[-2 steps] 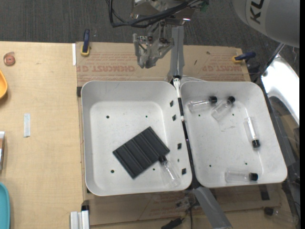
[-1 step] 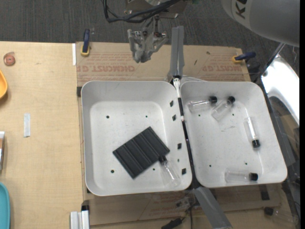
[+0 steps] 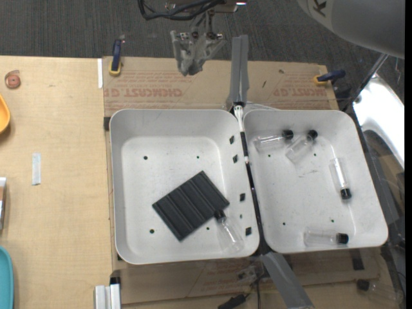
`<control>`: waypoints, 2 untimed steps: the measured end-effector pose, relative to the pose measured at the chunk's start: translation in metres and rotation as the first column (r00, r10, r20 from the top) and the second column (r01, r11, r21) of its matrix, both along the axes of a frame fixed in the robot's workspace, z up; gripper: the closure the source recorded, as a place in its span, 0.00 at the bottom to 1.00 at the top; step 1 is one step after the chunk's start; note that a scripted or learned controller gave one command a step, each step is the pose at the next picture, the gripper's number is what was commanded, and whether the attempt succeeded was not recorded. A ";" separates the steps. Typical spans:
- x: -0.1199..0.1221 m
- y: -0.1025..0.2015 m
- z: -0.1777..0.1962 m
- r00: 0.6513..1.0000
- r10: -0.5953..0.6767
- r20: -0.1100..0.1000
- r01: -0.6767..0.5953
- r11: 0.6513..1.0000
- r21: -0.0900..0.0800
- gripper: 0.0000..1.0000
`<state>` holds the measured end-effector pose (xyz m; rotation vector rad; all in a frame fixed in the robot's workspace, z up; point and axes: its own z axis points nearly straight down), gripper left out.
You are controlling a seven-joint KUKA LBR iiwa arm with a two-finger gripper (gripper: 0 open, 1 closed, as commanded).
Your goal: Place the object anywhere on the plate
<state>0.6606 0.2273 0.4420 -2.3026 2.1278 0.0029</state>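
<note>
Camera view: gripper [image 3: 191, 56] hangs above the bench behind the bins, pinching nothing, spread unclear

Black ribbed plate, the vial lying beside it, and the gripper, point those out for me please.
black ribbed plate [image 3: 190, 205]: camera view, middle of its ribbed top.
vial [image 3: 226, 232]: camera view, its clear body.
gripper [image 3: 191, 66]: camera view, between its fingertips.

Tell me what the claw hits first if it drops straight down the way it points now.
Probably the brown cardboard sheet behind the left white bin: the claw hangs over it, short of the bin's far rim. Depth is unclear from this slanted view.
</note>
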 end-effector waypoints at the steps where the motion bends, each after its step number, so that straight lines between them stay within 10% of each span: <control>1: 0.000 0.001 0.000 0.996 0.092 0.000 -0.092 0.996 -0.001 1.00; 2: 0.000 0.001 0.000 0.984 0.179 0.001 -0.179 0.984 -0.001 1.00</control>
